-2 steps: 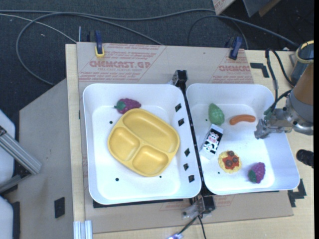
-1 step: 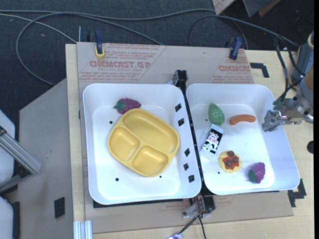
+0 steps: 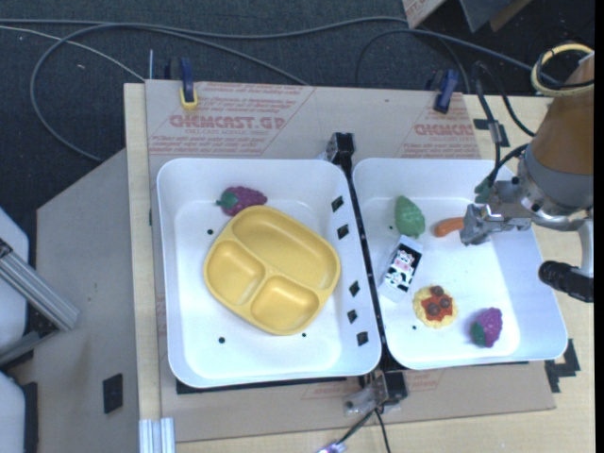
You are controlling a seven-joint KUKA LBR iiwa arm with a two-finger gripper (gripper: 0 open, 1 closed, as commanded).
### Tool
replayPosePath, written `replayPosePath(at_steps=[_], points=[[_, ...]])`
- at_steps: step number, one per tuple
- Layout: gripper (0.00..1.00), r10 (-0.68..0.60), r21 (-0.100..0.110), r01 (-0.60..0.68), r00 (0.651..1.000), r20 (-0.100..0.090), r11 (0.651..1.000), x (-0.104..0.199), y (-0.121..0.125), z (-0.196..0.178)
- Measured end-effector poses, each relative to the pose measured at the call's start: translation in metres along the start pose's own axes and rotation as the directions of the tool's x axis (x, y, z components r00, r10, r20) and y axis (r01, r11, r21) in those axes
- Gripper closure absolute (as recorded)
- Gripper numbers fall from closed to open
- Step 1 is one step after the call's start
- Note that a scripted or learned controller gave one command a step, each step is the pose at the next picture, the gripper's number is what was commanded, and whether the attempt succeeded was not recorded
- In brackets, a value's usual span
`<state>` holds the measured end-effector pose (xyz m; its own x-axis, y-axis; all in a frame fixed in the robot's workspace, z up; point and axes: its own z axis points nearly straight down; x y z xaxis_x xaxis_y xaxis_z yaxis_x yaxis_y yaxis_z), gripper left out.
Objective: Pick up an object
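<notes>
Bench with two shallow white bins side by side, seen from above at a slant.

Left bin point(image 3: 179, 281) — holds a yellow divided plate point(image 3: 272, 268) lying slightly askew across the middle, and a purple toy bunch of grapes point(image 3: 242, 198) touching the plate's far left edge.

Right bin point(image 3: 543, 281) — holds five small items, well spread:
- green leafy toy point(image 3: 410, 215), far side, towards the left wall;
- orange carrot point(image 3: 449, 225), just right of the green toy, lying flat with its right end at the gripper;
- black-and-white card or small box point(image 3: 403, 267), near the divider, tilted;
- small toy pizza point(image 3: 435, 307), red toppings on yellow, near side;
- second purple grape bunch point(image 3: 487, 327), near right corner.

Arm — enters from the right, orange band visible above the wrist. Gripper point(image 3: 475, 226) sits low over the far half of the right bin, beside the carrot's right end. State of the jaws: cannot tell — the metal body hides them. Nothing is visibly held.

Step in hand, as a judgement: approach or closing on a pick, the carrot being the likeliest target since it lies closest. Next move calls for the gripper to straddle the carrot across its narrow width, close firmly, then lift straight up; the carrot is slim and rounded, so an off-centre grip could roll it aside.
</notes>
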<state>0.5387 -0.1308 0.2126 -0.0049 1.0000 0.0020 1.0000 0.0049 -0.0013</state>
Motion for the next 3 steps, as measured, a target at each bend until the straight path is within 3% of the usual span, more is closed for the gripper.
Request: replayPosePath(at_steps=[3], points=[[1.00,-0.002,-0.002,0.002,1.000,-0.001,1.000,0.168,0.049,-0.004]])
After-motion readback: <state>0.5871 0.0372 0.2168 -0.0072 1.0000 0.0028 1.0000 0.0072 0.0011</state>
